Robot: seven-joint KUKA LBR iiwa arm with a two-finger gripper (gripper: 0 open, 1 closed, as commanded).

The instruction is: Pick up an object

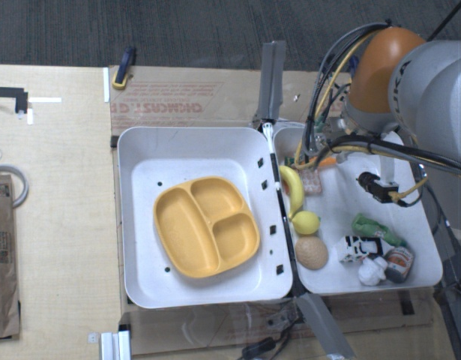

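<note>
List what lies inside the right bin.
The right bin holds a banana, a lemon, a brown ball, a green item and small packaged things. The arm covers the bin's far end, so anything there is hidden.

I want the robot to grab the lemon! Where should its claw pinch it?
Probably across the lemon's fat middle, coming straight down from above. It lies squeezed between the banana and the brown round thing, close to the right bin's left wall, so pinching left to right looks roomier than along the row.
</note>
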